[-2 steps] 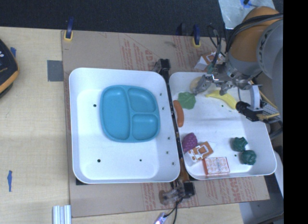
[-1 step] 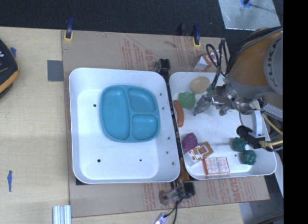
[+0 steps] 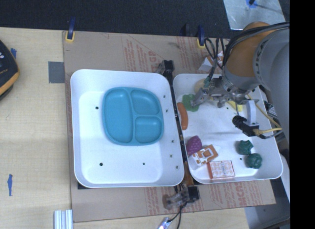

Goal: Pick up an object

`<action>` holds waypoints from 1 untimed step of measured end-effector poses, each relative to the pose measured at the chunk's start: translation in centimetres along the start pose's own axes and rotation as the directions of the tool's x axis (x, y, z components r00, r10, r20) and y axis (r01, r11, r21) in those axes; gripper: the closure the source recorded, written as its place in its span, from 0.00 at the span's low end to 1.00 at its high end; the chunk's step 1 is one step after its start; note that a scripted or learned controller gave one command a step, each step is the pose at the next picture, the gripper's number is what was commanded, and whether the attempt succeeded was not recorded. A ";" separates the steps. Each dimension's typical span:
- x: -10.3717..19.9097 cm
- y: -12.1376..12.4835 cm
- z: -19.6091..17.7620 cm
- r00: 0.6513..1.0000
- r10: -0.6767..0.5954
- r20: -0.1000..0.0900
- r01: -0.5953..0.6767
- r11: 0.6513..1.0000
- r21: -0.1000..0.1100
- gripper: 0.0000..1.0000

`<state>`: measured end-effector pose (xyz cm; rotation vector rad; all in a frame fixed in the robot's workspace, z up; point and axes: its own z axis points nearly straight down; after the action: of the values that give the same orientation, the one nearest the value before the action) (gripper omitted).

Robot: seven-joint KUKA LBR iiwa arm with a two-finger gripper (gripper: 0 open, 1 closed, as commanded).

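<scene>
Green lumpy object (image 3: 190,101) beside metal hand (image 3: 212,95), hand's grip state unclear, smooth white bin (image 3: 224,124).

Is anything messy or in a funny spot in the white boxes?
Mostly tidy. The orange carrot-like toy lies pressed against the right bin's left wall, and the purple toy overlaps a small card. Nothing looks spilled or broken.

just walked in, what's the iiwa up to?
The arm is reaching into the right bin, with its gripper low at the far left corner next to a green item. An orange piece, a purple one and small cards lie loose there. The left bin holds a blue divided plate.
</scene>
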<state>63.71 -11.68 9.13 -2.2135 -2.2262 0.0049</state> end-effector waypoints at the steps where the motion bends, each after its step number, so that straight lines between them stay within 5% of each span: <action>1: -0.7 1.9 -0.1 1.000 -0.001 -0.001 0.001 1.000 -0.002 0.00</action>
<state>65.65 -12.35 9.22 -2.2136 -2.2276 0.0018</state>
